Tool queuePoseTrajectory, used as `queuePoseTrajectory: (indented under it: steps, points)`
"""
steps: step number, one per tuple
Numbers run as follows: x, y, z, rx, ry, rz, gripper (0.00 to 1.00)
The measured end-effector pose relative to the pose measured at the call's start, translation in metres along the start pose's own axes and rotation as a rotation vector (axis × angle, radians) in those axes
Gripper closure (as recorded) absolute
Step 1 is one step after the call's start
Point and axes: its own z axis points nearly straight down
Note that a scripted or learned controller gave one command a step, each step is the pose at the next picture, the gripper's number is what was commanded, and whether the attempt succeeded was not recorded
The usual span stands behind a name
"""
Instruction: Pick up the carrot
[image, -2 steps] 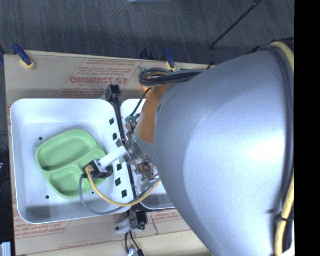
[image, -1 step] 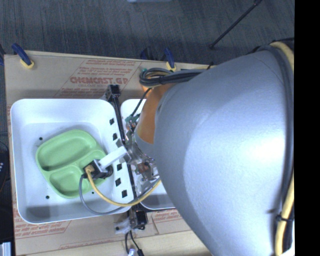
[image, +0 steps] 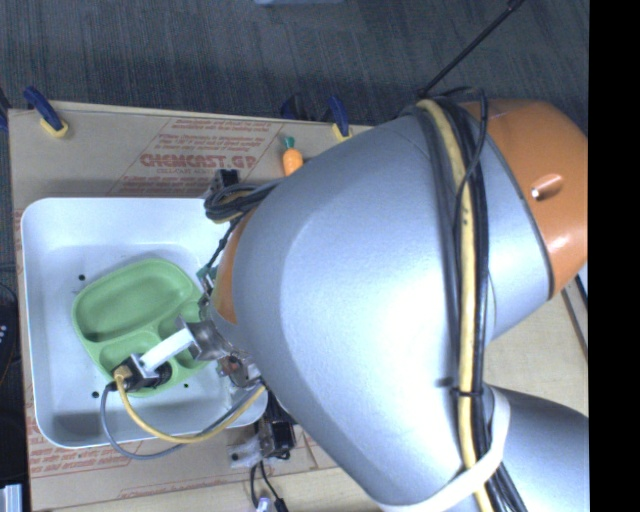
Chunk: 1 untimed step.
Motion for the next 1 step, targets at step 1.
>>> queuePoseTrajectory:
  steps: [1]
  points:
    - [0.0002, -0.0009, -0.0089, 0.003, -0.003, -0.008, 1.00]
